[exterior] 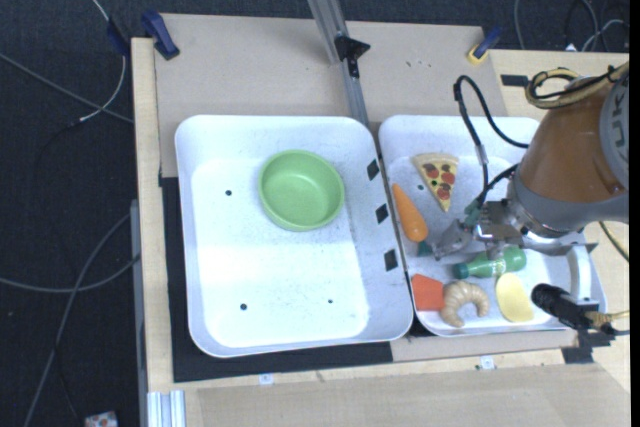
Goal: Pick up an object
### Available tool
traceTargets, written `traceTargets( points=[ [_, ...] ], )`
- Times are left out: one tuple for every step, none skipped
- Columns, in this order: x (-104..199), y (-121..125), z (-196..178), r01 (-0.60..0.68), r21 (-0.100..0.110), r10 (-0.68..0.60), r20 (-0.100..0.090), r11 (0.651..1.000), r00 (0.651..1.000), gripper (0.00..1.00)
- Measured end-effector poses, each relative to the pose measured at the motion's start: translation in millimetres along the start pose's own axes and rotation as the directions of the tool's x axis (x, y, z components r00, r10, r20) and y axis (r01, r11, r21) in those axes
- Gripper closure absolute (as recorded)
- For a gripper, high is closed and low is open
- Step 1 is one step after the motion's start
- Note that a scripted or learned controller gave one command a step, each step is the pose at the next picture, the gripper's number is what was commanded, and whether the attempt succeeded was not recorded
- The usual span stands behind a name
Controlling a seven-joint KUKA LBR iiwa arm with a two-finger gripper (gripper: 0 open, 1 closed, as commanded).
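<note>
Camera view looks down at a slant on a tabletop carrying two shallow white bins side by side. At 9 o'clock, the left bin holds a green bowl in its upper middle part. At 3 o'clock, the right bin holds the toy food. A pizza slice lies toward the bin's far side, and an orange carrot lies at the slice's 8 o'clock, near the wall shared with the other bin. Along the near edge sit a red-orange block, a tan croissant just beside it at its 3 o'clock, and a pale yellow piece further toward 3 o'clock. A green bottle lies on its side above the croissant. The grey arm with its orange band reaches in from 3 o'clock, and the tool is low in the bin between the pizza slice and the bottle, very near the bottle's 11 o'clock end. Whether it is spread or pressed together, I cannot tell.
</note>
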State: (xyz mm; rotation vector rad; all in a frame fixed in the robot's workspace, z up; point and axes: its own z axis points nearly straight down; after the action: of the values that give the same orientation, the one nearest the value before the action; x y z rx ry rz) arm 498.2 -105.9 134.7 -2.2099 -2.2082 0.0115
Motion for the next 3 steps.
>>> traceTargets(
  points=[
    [1.0,-1.0,42.7,0.000,-0.002,0.000,-0.001,1.000,1.000,0.00],
    [1.5,0.4,28.3,-0.002,-0.009,0.002,-0.001,1.000,1.000,1.00],
    [-1.5,-2.1,-36.1,0.001,-0.023,-0.001,0.007,1.000,1.000,1.00]
  ],
)
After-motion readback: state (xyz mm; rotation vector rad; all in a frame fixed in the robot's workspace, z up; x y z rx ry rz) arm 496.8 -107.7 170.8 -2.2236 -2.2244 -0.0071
